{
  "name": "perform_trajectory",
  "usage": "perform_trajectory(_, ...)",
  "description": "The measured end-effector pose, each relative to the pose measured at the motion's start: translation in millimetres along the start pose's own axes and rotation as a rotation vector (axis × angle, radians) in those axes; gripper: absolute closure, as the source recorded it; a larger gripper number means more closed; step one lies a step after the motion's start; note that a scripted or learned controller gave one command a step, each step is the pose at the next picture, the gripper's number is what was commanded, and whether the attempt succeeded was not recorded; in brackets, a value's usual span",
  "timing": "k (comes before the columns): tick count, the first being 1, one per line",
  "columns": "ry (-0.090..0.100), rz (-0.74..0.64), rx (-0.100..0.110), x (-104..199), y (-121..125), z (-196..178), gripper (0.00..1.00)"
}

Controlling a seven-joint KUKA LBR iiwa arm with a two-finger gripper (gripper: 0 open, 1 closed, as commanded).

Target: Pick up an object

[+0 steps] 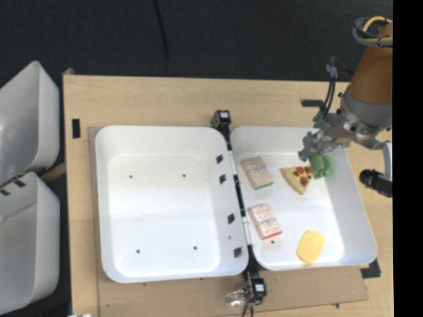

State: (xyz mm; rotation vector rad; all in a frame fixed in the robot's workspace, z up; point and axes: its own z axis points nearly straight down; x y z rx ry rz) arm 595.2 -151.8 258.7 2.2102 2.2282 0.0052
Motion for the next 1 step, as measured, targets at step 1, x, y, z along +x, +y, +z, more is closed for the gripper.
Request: perform_trajectory(1, 0.004, 0.008, 0.017, 49.7, -84.0, 96.0, 1.0)
